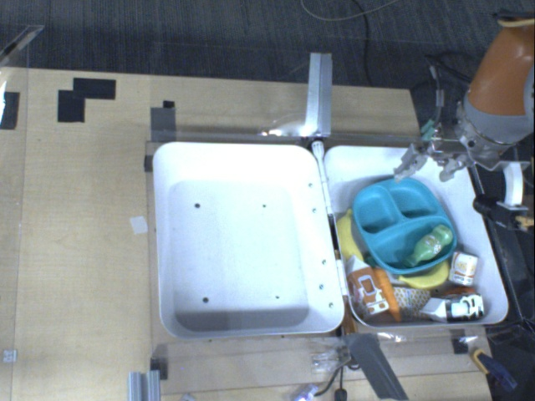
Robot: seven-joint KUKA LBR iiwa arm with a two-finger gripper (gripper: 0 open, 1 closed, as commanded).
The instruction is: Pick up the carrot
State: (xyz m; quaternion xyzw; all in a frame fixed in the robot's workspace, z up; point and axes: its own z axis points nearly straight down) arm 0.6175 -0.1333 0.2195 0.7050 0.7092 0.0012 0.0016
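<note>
An orange, elongated piece that looks like the carrot [389, 297] lies near the front of the right bin [495, 286], wedged between a brown printed packet [364, 288] and a yellow plate [418, 278]. Part of it is covered. My gripper [428, 166] hangs over the back of the right bin, just behind a blue divided plate [401, 220]. Its fingers [407, 164] are spread open with nothing between them. The carrot is well in front of the gripper, on the other side of the blue plate.
A green bottle [432, 244] lies in the blue plate. A small jar [463, 267] and a black-and-white bottle [460, 308] sit at the right bin's front right. The left bin [234, 241] adjoins it along a shared rim. A metal post [319, 90] stands behind the bins.
</note>
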